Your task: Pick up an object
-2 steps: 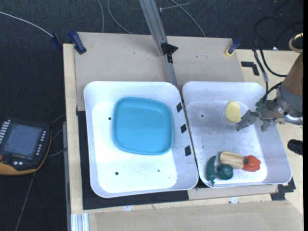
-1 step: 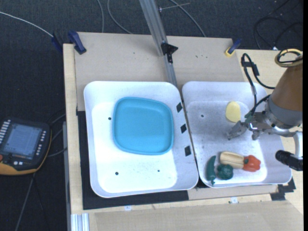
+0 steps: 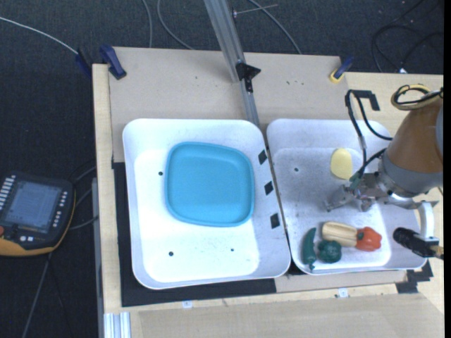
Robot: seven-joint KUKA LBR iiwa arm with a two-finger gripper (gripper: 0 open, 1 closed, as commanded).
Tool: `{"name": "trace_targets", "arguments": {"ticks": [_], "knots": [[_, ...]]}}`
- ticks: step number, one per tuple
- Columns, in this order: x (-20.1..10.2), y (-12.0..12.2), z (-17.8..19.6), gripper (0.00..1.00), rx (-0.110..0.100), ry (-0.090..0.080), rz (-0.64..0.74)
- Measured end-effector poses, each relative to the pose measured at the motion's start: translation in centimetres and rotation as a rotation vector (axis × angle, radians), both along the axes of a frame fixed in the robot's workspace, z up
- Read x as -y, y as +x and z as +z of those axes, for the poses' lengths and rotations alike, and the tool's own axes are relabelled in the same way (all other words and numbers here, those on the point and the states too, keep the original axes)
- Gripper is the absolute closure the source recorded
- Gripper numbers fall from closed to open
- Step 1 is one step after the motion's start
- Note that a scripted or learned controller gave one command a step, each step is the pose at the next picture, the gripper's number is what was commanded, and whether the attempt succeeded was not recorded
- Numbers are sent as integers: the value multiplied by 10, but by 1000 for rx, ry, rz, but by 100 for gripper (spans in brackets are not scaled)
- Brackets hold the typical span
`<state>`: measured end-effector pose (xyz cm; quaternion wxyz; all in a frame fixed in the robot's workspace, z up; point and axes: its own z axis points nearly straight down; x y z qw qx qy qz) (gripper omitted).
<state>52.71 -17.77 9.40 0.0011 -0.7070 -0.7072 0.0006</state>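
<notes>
1. Desk: pale wooden top carrying two shallow white bins side by side. Blue clamp at the far left corner, yellow clamp at the far right corner.
2. Left bin: holds a light blue square plate with rounded corners, lying flat near the bin's middle, slightly toward its far side.
3. Right bin: holds several small things.
   - Pale yellow rounded object, toward the far side, alone on the bin floor.
   - Tan block near the front wall, lying on its side.
   - Red-orange piece touching the tan block's right end.
   - Dark green pieces just left of and below the tan block, against the front rim.
4. Arm: reaches in from the right, orange band visible above the wrist, black cables looping over it.
5. Gripper: low over the right bin, between the yellow object and the tan block, close to both, touching neither as far as seen.
6. Jaws: metal fingers point left toward the bin's middle; nothing is seen between them. Cannot tell how far apart they stand; detail too small and blurred.
7. Metal rail runs from the far edge down to the gap between the bins.
8. Handheld control pendant lies on the dark floor left of the desk.
</notes>
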Motion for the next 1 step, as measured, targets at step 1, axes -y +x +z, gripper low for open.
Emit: {"name": "trace_targets", "arguments": {"ticks": [1], "knots": [[0, 1, 12, 100, 4, -1, 0]]}}
